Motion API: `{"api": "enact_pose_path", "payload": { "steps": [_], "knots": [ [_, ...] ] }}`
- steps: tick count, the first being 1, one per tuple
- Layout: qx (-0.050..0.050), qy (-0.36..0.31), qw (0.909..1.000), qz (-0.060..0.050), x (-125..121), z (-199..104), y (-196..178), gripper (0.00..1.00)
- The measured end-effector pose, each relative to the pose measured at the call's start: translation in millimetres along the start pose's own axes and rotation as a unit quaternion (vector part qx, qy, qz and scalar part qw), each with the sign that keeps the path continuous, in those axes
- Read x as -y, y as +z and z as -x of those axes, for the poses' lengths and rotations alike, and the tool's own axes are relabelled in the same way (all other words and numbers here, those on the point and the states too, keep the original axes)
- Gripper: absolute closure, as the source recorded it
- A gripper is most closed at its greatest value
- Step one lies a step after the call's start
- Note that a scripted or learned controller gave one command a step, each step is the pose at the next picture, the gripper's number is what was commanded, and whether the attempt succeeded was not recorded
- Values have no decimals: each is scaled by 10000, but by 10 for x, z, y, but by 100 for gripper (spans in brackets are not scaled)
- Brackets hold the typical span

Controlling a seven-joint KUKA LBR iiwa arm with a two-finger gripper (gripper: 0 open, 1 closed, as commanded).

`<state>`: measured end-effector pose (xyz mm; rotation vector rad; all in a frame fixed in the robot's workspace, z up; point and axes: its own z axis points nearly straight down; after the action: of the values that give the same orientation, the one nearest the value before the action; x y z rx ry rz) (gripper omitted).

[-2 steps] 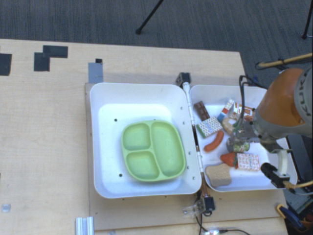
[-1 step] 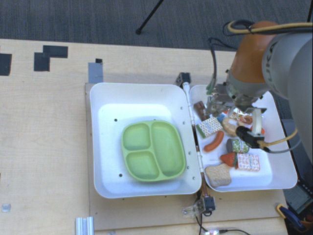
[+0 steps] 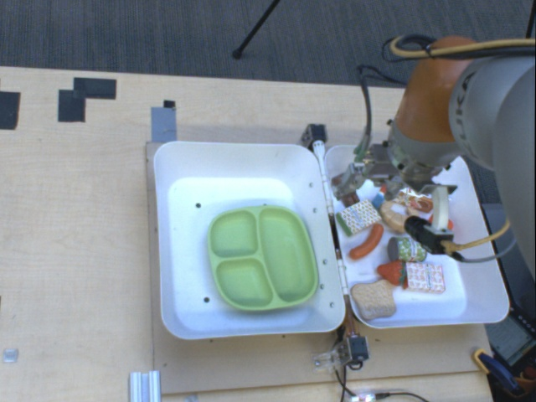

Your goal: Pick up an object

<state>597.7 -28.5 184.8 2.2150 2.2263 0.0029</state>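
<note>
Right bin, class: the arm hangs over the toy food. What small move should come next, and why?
Probably a short, straight descent. The tool hovers above the clutter in the right bin, near the bread-like piece and checkered packet, with nothing visibly held.

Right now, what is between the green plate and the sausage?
In the camera view, between the green plate and the sausage lie bare white bin floor and the two bins' adjoining rims.

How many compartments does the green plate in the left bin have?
3. The green plate has one compartment at its upper left, one at its lower left, and one long compartment along its right side. None looks hidden.
</note>
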Motion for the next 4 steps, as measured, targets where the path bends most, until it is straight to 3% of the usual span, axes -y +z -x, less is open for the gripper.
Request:
{"api": "enact_pose_path", "payload": {
  "steps": [1, 2, 3, 4],
  "knots": [
    [0, 0, 10000, 8, 197, 501, 908, 0],
    [-3, -12, 10000, 11, 192, 497, 806, 100],
    [-3, -11, 10000, 12, 192, 497, 806, 0],
    [6, 17, 10000, 22, 516, 635, 980, 0]
  ]
}}
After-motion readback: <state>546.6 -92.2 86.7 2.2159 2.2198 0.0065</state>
